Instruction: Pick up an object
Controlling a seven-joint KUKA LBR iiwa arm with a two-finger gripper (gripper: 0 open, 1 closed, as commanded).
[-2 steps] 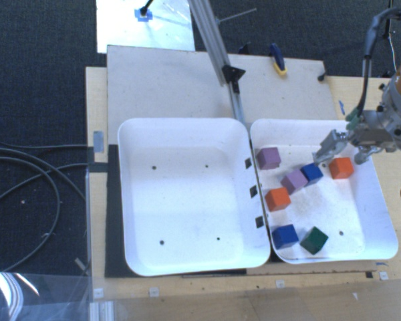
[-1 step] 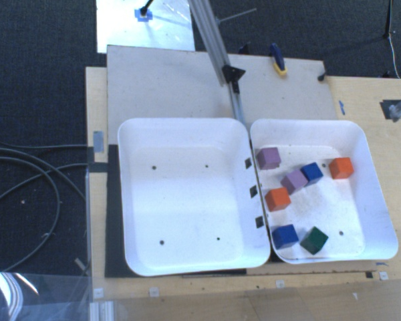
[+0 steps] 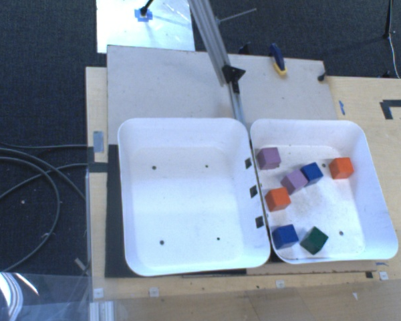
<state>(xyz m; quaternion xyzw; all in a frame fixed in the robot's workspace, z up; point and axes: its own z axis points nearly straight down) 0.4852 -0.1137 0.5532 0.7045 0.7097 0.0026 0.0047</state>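
Note:
The right bin (image 3: 371,179) holds several small blocks. Two are purple (image 3: 268,158) (image 3: 295,180), two are orange (image 3: 341,168) (image 3: 277,198), two are blue (image 3: 312,172) (image 3: 285,236), and one is dark green (image 3: 314,240). The second purple block touches the blue block beside it. All lie loose on the bin floor.
The left bin (image 3: 134,179) stands beside the right one, joined by black clips (image 3: 254,191). A grey pole (image 3: 210,32) slants across the back board. A blue clamp (image 3: 277,57) lies on the board's far edge. Cables (image 3: 27,179) run over the floor at left.

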